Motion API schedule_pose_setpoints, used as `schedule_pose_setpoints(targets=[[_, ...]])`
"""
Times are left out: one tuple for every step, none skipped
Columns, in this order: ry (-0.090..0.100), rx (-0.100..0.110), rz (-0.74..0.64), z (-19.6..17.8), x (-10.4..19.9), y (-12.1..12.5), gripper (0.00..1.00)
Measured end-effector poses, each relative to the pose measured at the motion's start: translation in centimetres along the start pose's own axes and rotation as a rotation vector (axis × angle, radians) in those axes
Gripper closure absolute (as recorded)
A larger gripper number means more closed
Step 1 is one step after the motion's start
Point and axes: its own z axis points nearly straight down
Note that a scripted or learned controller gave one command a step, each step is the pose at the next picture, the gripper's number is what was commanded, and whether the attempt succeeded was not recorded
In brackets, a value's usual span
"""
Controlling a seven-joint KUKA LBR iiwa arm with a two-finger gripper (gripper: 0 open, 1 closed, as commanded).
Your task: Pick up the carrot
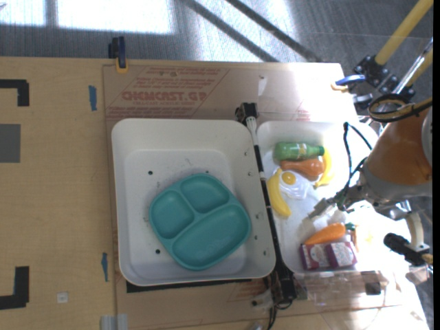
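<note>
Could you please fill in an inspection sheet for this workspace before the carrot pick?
Surface: wooden bench bearing two white bins; cardboard sheet beneath them.
Job's things: carrot lies in the right bin, near its front, beside a purple carton.
Clutter: teal divided plate in the left bin; green bottle, orange toy, banana, fried egg in the right bin.
Grippers: tool hovers just above the carrot; finger state unclear.
Cables: black cable loops beside the arm.
Surroundings: yellow pole, grey floor.
</note>
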Motion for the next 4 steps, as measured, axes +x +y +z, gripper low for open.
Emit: schedule_pose_setpoints(targets=[[-0.005,-0.004,-0.286,-0.1,1.2,-2.7,0.00],[-0.005,-0.002,-0.259,-0.1,1.9,-2.6,0.00],[-0.017,-0.014,-0.256,-1.3,1.7,-2.3,1.00],[-0.016,-0.013,-0.255,-1.2,1.7,-2.3,0.00]])
